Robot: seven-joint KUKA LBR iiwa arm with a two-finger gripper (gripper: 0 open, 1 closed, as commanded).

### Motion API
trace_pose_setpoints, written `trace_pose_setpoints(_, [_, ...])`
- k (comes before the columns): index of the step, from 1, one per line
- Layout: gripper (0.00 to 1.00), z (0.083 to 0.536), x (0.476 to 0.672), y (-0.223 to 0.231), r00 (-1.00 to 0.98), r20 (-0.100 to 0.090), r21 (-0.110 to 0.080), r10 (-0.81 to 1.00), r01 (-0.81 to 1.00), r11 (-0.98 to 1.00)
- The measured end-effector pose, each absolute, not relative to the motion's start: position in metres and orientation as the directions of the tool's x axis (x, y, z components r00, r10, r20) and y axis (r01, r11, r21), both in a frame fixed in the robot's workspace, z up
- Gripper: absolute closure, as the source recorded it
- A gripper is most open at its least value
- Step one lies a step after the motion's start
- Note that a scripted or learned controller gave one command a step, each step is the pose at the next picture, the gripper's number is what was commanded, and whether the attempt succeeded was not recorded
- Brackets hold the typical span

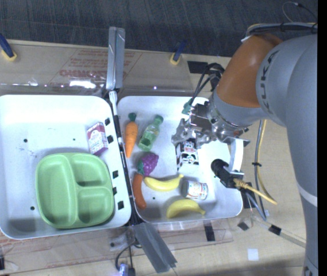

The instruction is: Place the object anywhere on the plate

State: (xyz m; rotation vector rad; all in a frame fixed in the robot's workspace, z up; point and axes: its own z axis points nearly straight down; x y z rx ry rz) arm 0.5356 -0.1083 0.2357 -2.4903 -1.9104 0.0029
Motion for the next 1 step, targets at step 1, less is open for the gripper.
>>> trace_pose_setpoints(1, [1.0, 0.1899, 0.5681, -0.0344, 0.125, 0.0, -0.008, 0.992, 0.992, -0.125])
